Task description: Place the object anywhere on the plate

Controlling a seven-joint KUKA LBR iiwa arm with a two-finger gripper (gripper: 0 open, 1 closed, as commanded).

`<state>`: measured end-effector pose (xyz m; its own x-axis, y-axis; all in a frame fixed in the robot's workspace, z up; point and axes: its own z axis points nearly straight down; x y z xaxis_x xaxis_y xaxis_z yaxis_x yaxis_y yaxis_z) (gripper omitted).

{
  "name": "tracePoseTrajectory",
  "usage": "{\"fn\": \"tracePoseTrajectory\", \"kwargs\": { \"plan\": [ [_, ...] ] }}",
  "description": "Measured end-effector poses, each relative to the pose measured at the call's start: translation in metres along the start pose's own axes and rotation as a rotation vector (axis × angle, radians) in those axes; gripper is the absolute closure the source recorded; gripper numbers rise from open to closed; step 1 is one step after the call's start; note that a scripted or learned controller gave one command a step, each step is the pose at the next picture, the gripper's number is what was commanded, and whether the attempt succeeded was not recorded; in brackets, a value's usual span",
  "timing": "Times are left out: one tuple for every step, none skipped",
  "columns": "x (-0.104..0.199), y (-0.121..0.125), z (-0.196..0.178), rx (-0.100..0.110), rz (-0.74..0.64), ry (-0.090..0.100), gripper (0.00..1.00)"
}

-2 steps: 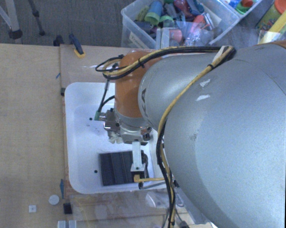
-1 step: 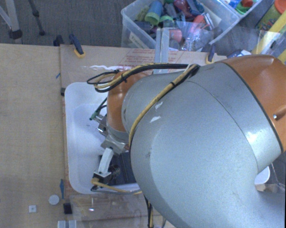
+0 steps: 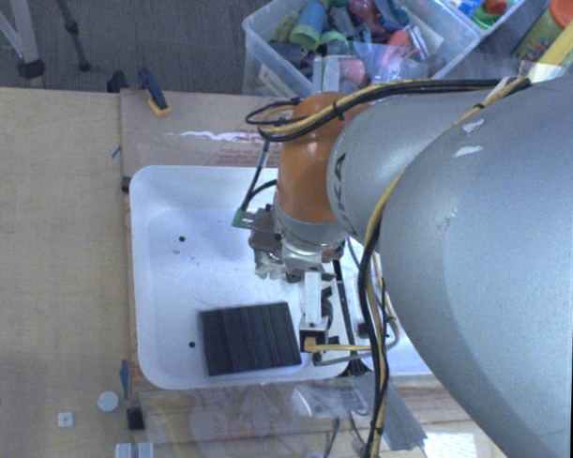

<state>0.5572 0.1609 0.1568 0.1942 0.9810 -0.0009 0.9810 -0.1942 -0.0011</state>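
End effector (image 3: 285, 267) beside slab (image 3: 250, 339), black, ribbed, flat

The desk (image 3: 51, 262) is pale wood, with a browner panel (image 3: 196, 126) on which a shallow white bin (image 3: 158, 266) rests. A blue clamp (image 3: 155, 92) lies at the panel's far left corner. Near the bin's near left corner lie a grey disc (image 3: 107, 401), a tiny white square (image 3: 65, 418), a small black block (image 3: 134, 418) and clear plastic pieces (image 3: 133, 451), with a clear sheet (image 3: 261, 420) just in front of the bin.
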Motion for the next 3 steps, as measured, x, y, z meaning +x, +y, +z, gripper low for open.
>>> {"fn": "tracePoseTrajectory", "kwargs": {
  "plan": [
    [0.069,0.055,0.068,-0.007,-0.524,0.002,1.00],
    [0.042,0.091,-0.050,-0.007,-1.068,-0.001,1.00],
    [0.080,0.082,-0.003,0.000,-0.976,0.001,1.00]
  ]
}}
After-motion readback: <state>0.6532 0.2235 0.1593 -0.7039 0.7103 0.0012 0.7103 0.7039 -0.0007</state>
